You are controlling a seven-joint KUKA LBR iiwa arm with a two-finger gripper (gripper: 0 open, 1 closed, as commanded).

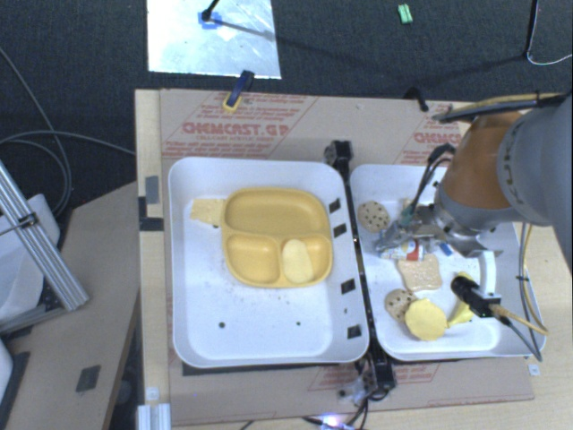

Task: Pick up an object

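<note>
- Camera view: left bin [192, 267] holds a yellow tray [269, 231].
- Right bin [380, 330]: cookies [372, 214], cracker [421, 274], yellow disc [427, 320].
- Claw [394, 237] low over them; its state I cannot tell.
- Nothing lifted; the grasp seems undone.

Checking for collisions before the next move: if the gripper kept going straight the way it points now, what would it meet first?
The gripper points left, low in the right bin. Going on, it would probably first meet the divider between the bins; the chocolate-chip cookie lies just above that line. Depth is unclear.
</note>
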